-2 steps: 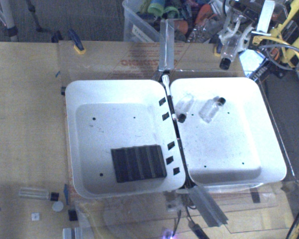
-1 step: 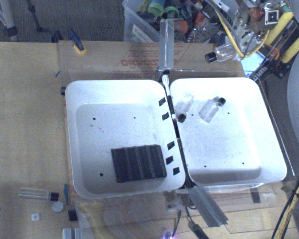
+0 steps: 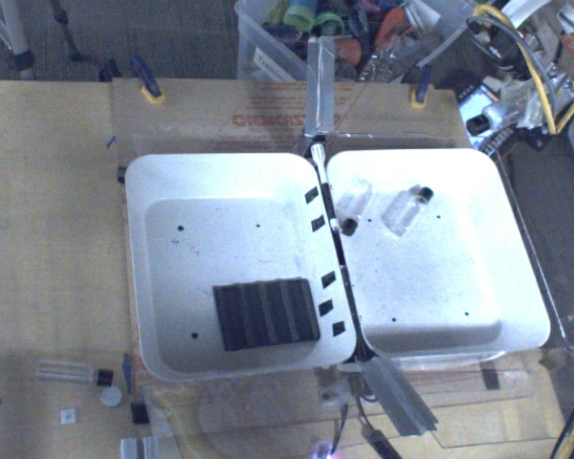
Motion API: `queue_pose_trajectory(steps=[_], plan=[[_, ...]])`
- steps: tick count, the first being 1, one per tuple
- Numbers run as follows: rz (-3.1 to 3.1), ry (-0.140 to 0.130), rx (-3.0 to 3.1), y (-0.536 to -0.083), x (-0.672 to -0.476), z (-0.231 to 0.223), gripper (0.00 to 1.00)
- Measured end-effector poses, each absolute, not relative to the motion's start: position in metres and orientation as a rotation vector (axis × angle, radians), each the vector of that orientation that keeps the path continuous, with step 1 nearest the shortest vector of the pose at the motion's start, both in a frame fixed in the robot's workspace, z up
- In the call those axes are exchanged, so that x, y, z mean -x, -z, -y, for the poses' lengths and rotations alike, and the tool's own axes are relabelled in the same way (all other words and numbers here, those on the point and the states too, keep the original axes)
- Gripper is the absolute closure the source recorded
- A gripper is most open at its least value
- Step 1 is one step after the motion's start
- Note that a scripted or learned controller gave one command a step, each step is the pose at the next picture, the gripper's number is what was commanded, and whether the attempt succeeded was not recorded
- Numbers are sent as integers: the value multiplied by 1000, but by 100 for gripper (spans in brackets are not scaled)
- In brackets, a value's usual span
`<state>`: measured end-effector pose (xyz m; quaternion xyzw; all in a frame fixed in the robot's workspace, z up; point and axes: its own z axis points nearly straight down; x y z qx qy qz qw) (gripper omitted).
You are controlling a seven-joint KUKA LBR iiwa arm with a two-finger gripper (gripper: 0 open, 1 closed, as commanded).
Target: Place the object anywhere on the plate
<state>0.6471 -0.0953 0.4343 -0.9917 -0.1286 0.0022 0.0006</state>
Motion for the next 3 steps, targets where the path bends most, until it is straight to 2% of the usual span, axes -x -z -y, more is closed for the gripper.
queue_pose_trajectory(steps=[1, 2, 3], plan=[[314, -2, 3126, -434, -658, 150, 100], [795, -3, 3040, -434, -657, 204, 100], [320, 0, 3126, -435, -659, 191, 100]])
